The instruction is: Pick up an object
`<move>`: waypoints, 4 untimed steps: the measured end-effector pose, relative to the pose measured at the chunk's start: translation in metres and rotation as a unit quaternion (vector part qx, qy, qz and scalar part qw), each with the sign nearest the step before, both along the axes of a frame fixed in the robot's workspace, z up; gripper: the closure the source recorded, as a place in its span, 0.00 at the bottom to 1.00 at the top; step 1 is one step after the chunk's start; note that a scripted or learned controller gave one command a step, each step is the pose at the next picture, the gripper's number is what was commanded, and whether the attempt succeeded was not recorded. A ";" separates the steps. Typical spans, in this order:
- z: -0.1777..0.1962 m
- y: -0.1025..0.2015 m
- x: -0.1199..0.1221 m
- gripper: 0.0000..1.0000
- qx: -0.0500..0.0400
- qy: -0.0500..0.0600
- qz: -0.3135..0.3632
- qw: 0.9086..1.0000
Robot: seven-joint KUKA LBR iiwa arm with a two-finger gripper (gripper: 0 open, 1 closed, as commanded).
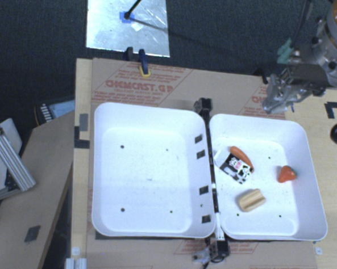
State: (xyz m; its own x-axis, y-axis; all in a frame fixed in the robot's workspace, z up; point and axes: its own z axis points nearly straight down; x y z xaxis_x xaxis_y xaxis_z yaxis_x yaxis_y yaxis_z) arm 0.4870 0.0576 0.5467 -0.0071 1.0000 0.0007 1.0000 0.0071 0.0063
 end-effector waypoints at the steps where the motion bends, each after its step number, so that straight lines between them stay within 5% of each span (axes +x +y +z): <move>1: -0.001 0.000 0.000 0.00 0.000 0.000 0.000 1.000; 2: 0.011 0.000 0.000 1.00 0.000 -0.001 0.002 1.000; 3: 0.010 0.000 0.000 0.00 0.000 -0.001 0.002 1.000; 4: 0.022 0.000 0.001 1.00 0.000 -0.002 0.004 1.000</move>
